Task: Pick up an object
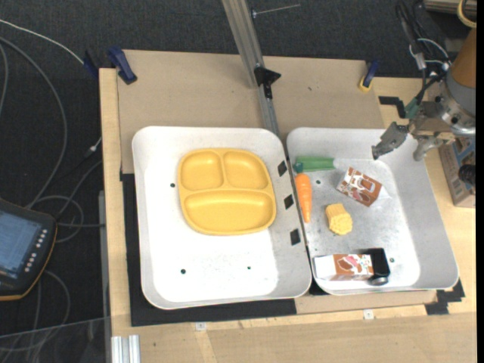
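1. Camera view, the gripper: the grey two-finger gripper [404,144] hangs over the upper right corner of the right shallow white bin [431,225], its two fingers spread apart with nothing between them. One fingertip points toward the bin's middle, the other sits nearer the right rim.

2. Camera view, the candidates: no single item is named by the task, so any will serve. Nearest the gripper lies a small brown-and-white carton [359,187], tilted on the bin floor. Farther left are an orange toy carrot with a green top [303,193] and a yellow corn-like chunk [339,219]. Along the bin's near wall lies a longer white-and-brown box with a black end [354,266].

3. Camera view, the left side: a yellow three-compartment plastic plate [225,190] rests in the left white bin [151,263], well apart from the gripper.

4. Likely trouble: the small carton sits askew, so a straight descent could catch one corner and shove it aside rather than bracket it.

5. Likely trouble: the carrot lies close against the bin's left wall, and the long box hugs the near wall; either wall could block a finger from getting alongside.

6. Likely trouble: the corn chunk looks rounded and could squirt out as the fingers close.
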`<state>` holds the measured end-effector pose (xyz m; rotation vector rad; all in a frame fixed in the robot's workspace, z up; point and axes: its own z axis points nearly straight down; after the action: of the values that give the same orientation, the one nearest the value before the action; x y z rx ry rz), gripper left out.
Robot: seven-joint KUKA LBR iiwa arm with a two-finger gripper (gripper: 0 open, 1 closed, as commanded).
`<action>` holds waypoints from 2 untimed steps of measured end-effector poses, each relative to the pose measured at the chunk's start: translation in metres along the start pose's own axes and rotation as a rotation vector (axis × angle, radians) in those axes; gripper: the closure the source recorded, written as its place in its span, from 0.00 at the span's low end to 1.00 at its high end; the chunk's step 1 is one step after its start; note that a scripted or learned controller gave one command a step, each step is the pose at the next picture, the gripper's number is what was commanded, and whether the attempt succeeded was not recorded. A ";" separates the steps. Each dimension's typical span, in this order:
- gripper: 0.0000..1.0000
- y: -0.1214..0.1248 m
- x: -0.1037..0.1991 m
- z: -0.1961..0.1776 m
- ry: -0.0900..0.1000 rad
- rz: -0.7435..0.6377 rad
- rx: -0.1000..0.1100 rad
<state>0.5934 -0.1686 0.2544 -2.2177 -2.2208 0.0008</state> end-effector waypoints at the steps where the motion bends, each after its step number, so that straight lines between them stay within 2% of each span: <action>1: 0.00 0.000 0.000 0.000 0.000 0.000 0.000; 2: 0.00 -0.007 0.004 0.045 0.000 0.001 0.004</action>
<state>0.5861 -0.1644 0.2089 -2.2164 -2.2175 0.0049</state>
